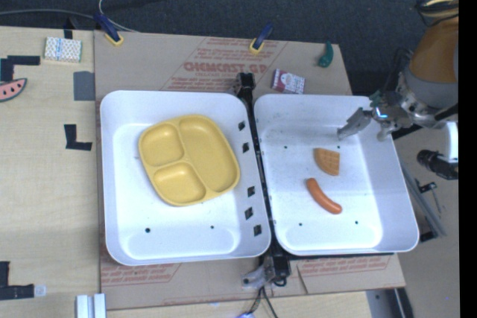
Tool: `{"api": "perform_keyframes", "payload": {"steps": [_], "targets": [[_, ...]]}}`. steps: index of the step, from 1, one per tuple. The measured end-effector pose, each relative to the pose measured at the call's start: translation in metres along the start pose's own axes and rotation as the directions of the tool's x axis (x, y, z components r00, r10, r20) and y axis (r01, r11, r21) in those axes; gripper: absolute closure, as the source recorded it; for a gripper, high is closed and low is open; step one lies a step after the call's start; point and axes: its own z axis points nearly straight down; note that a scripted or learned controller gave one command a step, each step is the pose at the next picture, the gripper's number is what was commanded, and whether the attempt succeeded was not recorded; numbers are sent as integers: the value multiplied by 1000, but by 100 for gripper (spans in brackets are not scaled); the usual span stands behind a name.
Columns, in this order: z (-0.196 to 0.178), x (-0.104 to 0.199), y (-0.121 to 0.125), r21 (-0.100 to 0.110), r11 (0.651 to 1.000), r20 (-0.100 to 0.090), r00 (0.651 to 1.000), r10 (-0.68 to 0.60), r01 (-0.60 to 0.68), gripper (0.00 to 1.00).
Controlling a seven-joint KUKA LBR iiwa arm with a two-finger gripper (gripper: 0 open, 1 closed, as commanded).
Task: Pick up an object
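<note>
Two shallow white bins with smooth, glossy walls and rounded corners sit side by side on a sheet of brown cardboard [216,71] printed with red lettering, which lies on the pale wood-grain tabletop [45,160].

The left bin [123,234] holds a yellow plastic tray [190,159], a rounded, matte plate moulded into three compartments and set at a slant in the bin's upper half.

The right bin [387,223], its floor faintly speckled, holds two things near its centre. The sausage [324,196] is a smooth, slightly curved orange-red cylinder with rounded ends; its long axis runs diagonally, from upper left to lower right of the frame. Just above it, apart from it, lies a wedge [327,160] of tan, bread-like texture, roughly a quarter-round with its curved edge toward the left.

The grey arm enters from the right edge of the frame, its orange band [436,56] at the upper right. The tool [360,123] hangs over the upper right part of the right bin, above and to the right of the wedge, with nothing between its fingers; how far they are spread cannot be told, as the metal blurs together.
</note>
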Motion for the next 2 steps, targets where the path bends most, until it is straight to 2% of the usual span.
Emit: {"api": "perform_keyframes", "payload": {"steps": [1, 2], "targets": [[106, 33, -7, -3, 1000, 0, 1000, 0, 0, 0], [96, 33, -6, -6, 1000, 3, 1000, 0, 0, 100]]}}
